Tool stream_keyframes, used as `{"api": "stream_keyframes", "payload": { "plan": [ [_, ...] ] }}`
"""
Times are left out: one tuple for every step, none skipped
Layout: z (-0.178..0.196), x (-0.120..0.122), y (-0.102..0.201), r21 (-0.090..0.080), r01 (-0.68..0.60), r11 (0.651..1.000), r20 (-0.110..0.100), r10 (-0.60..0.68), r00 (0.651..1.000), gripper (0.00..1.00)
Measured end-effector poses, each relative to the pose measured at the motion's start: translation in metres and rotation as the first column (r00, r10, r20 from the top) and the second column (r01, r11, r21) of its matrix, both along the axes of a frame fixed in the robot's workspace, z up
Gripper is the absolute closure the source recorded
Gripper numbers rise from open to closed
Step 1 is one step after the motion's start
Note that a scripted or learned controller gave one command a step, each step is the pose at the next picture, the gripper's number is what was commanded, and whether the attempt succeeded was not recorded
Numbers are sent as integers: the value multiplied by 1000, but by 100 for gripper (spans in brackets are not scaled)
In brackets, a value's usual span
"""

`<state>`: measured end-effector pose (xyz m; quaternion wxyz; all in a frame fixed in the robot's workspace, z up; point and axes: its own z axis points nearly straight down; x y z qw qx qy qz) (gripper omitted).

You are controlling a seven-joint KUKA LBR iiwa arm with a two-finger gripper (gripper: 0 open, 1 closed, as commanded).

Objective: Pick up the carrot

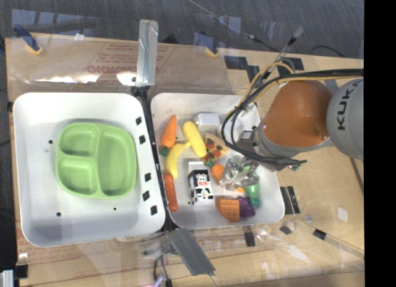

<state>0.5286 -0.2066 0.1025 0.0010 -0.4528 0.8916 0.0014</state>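
The gripper [238, 174] is hanging low inside the right bin [185, 103], over its right half, and I cannot tell from this slant how it is set. The grey arm [349, 115] with its orange band [297, 115] is reaching in from the right above it. Just left of the gripper a small orange piece [218, 171] is lying, and a green piece [252, 191] is sitting just to its near side. The carrot [169, 131] is lying well to the left, near the bin's left wall: a short, plump orange cone, lying free. A corn cob [194, 138] and a banana [175, 158] are resting beside it. The left bin [37, 106] is holding a green divided plate [97, 159].
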Motion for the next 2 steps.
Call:
{"api": "stream_keyframes", "payload": {
  "plan": [
    [30, -19, 65, -2, 268, 964, -2, -268, 964, 100],
    [111, -9, 84, -2, 391, 921, 7, -391, 921, 100]
  ]
}}
